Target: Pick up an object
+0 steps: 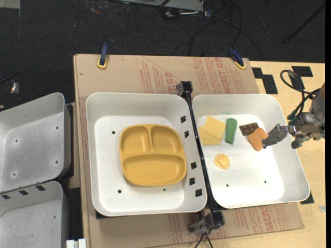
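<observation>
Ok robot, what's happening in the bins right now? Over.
Pincer low over right bin, at orange piece. Nothing seen held. Brown piece and green block close beside it. Yellow plate in left bin.

A single fixed camera looks down on me from above the worktop (155,66) at a slant, far enough back to take in both white bins, the left bin (98,112) and the right bin (279,185), along with the dark floor beyond them. My arm enters from the right edge of the view, so the right bin lies just beside my fingers (274,135) and the left bin well apart from them, farther left. The floor lies past them toward the top.
</observation>
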Tool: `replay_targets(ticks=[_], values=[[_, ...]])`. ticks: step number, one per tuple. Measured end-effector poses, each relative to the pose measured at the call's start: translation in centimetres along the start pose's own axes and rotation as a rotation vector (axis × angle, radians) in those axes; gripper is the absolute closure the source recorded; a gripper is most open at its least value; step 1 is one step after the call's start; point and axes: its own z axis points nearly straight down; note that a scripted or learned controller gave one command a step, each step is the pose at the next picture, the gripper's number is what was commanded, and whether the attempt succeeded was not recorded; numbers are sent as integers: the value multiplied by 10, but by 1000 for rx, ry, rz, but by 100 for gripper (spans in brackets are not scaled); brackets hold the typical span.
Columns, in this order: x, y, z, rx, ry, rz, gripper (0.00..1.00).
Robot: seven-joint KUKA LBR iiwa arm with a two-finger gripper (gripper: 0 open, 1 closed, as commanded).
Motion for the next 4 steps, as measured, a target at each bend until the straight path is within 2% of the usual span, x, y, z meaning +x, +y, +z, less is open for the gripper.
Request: replay_targets(ticks=[1, 3, 4], values=[[0, 2, -5, -10, -2, -3, 0], [-2, 3, 83, -6, -1, -1, 0], [8, 5, 140, -6, 0, -1, 0]])
